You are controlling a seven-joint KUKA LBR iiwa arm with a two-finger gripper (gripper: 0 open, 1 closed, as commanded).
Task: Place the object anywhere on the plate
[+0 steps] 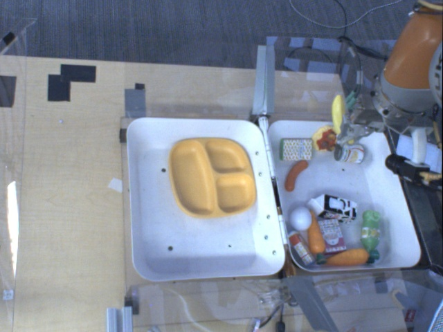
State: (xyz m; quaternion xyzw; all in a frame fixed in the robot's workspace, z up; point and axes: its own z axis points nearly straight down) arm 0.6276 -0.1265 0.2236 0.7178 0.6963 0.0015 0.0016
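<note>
The thing you want to move is not picked yet, so look at the right bin [398, 206], where all the little toys sit. They are heaped there because that bin is the pile to choose from.

Your gripper [344, 147] is low over the far end of that bin. It sits right by a small can [354, 155], a yellow banana [337, 111] and a red and yellow toy [324, 139]. You cannot tell from here if it is spread or pinching, and nothing shows clearly between its tips. My guess is that you are going for the can or the toy beside it.

A little way off lies a red sausage [295, 174], smooth and long, so it may roll. Next to it is a flat green and white packet [296, 148]. At the near end you have a round white ball [300, 218], an orange carrot [315, 236], a black and white box [340, 206] and a green bottle [371, 228]. They touch each other, so 1 may drag another along.

The plate [211, 176] waits in the left bin [149, 206], well apart from the toys. It is yellow, smooth plastic, with rounded corners and 3 shallow parts. Any part will do, and the raised edges should stop a rolling thing.

Both bins are white and shallow, with low walls you must lift over.
</note>
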